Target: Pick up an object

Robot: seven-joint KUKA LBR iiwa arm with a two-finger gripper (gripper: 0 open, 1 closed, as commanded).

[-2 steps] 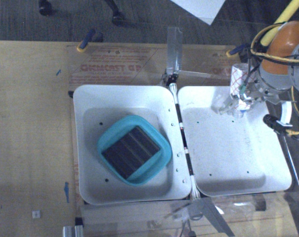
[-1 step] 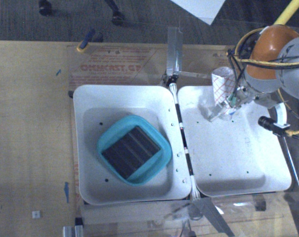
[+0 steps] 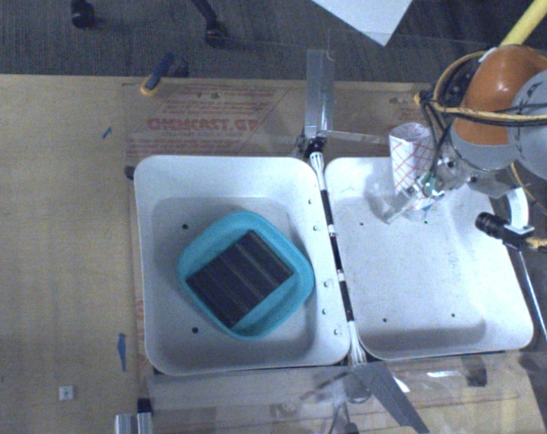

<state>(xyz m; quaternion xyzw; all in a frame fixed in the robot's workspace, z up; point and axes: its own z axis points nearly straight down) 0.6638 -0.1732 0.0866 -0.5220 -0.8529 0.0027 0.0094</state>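
A white paper cup with a red grid pattern (image 3: 409, 155) stands tilted at the back of the right bin (image 3: 436, 287). My gripper (image 3: 414, 199) reaches in from the right, just below and beside the cup's lower end and close against it. The grey arm with its orange band (image 3: 499, 89) hangs over the bin's back right corner. In the left bin (image 3: 165, 197) lies a teal square dish (image 3: 296, 274) with a dark ridged block (image 3: 239, 277) inside it.
A metal divider post (image 3: 318, 98) rises behind the seam between the bins. A black knob (image 3: 497, 227) sticks out at the right bin's right rim. Cables (image 3: 445, 89) loop around the wrist.
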